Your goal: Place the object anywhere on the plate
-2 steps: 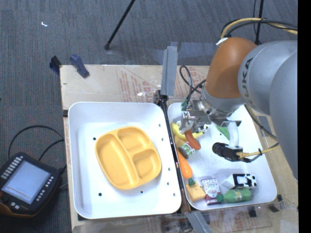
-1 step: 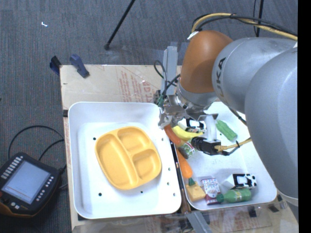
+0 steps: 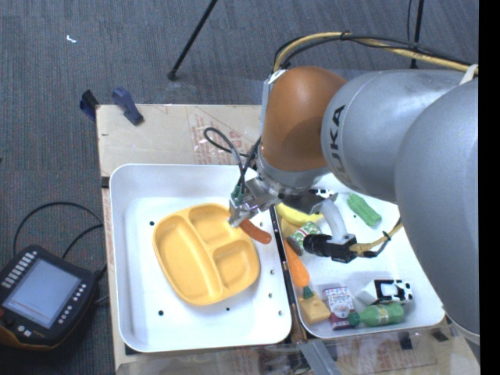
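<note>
A yellow plate [image 3: 205, 252] with three compartments lies in the left white bin [image 3: 133, 201]. My gripper [image 3: 239, 212] hangs over the plate's upper right rim, pointing down from the orange wrist band. A small orange-red sausage-shaped object [image 3: 256, 232] sits between the fingertips, sticking out to the lower right past the plate's rim. The fingers look shut on its upper end.
The right bin [image 3: 414, 287] holds a banana [image 3: 293, 213], a carrot [image 3: 295, 268], a green pickle [image 3: 364, 208], a green bottle [image 3: 380, 315], a small carton [image 3: 337, 297], a cheese wedge [image 3: 316, 310] and a black-and-white toy [image 3: 393, 290]. The arm covers much of that bin. A teach pendant [image 3: 43, 295] lies on the floor at left.
</note>
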`<state>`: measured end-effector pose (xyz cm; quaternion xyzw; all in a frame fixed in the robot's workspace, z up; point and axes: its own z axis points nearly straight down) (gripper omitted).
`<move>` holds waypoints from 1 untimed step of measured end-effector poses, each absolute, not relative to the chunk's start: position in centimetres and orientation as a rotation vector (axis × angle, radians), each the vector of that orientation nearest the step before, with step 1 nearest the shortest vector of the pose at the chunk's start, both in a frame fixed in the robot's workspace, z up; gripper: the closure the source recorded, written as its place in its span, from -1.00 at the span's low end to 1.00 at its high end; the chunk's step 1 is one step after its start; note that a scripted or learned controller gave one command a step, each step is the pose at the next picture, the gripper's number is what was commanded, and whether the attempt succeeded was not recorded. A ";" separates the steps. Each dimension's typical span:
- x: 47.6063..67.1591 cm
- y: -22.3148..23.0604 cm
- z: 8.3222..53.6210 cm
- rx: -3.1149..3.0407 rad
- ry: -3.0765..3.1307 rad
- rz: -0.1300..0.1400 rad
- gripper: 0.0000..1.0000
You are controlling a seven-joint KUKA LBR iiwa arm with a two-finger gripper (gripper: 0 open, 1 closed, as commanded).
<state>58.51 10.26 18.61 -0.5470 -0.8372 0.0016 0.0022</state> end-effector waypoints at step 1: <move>58.5 10.2 18.6 -1.717 -2.626 0.005 -1.00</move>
